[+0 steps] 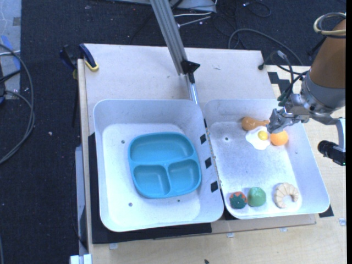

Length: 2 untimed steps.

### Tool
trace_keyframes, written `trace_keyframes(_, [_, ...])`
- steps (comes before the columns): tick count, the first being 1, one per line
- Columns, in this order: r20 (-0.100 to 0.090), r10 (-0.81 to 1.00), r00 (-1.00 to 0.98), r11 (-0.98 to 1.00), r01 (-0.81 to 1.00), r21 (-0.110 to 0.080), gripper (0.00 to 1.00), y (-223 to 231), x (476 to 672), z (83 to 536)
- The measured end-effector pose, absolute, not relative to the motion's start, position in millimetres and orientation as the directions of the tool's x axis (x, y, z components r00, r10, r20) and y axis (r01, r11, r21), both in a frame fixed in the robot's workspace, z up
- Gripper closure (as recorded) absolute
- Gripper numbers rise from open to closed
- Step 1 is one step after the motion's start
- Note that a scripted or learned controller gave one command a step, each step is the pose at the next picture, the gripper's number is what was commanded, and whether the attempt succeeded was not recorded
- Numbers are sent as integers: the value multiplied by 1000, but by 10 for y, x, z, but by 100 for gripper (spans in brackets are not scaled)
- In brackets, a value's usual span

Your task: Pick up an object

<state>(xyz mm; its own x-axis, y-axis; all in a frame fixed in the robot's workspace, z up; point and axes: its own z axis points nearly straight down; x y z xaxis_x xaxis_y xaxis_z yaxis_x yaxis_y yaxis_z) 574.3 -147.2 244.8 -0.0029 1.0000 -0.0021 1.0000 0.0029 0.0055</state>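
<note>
My gripper [273, 124] hovers over the right bin [308, 169], right above the orange ball [280, 139] and fried egg [258, 139]; whether it is spread or pressed together, I cannot tell. I should centre on 1 piece and drop straight. The far wall is close; open floor lies toward the near rim.

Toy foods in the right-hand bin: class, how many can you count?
6: brown piece, fried egg and orange by the gripper; strawberry, green piece, croissant along the near edge. The gripper may hide more.
</note>
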Motion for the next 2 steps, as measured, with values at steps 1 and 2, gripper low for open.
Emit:
trace_keyframes(1, [-2,1000,-3,3,1000,5,100,-1473,5754,2776])
trace_keyframes(2, [1,1000,-7,7,1000,0,100,-1027,5733,2766])
